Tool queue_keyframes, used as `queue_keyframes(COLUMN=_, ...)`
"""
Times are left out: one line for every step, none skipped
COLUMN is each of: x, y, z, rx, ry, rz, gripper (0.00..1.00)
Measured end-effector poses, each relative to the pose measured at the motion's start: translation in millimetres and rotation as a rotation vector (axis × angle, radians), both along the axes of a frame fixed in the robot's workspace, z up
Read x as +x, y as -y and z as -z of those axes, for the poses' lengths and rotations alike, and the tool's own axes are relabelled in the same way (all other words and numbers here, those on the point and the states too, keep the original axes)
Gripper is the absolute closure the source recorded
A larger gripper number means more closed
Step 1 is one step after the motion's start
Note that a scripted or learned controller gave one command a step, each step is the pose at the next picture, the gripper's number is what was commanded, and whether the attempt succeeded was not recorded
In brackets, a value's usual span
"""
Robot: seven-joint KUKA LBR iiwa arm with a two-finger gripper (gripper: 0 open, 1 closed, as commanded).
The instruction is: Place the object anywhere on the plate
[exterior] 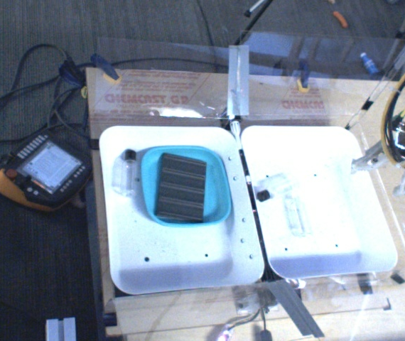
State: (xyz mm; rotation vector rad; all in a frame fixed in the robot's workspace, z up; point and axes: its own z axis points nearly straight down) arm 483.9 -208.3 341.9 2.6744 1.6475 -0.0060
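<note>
The pincer (381, 170) sits at the right edge, over the right-hand rim of the right bin (344, 251). Pale grey metal parts jut there among looped cables, and I cannot tell whether it is apart or together. Nothing can be made out in its grip.

Inside the right bin, well left of the pincer, a clear bottle (276, 187) lies on its side, its black cap pointing at the bin's left wall. Just below and to the right of it lies a second clear piece (295, 216), too faint to name surely.

The left bin (181, 265) touches the right one along the middle seam. In its upper half lies the blue plate (218, 190), a rounded square. A dark grey ridged block (182, 187) lies flat on the plate, about at its centre and well inside the rim. Just beside the plate's left edge, on the bin floor, lies another clear bottle (123, 175) with its black cap at the far end.

Both bins rest on the table (188, 98), which has a clear plastic screen standing along its far side. On the dark floor to the left sits a hand-held controller (42, 170) with a lit screen, with black cables curling away from it.
</note>
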Motion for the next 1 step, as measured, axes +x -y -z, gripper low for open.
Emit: queue_keyframes(x=0.0, y=0.0, z=0.0, rx=0.000, ry=0.000, rz=0.000, gripper=0.00)
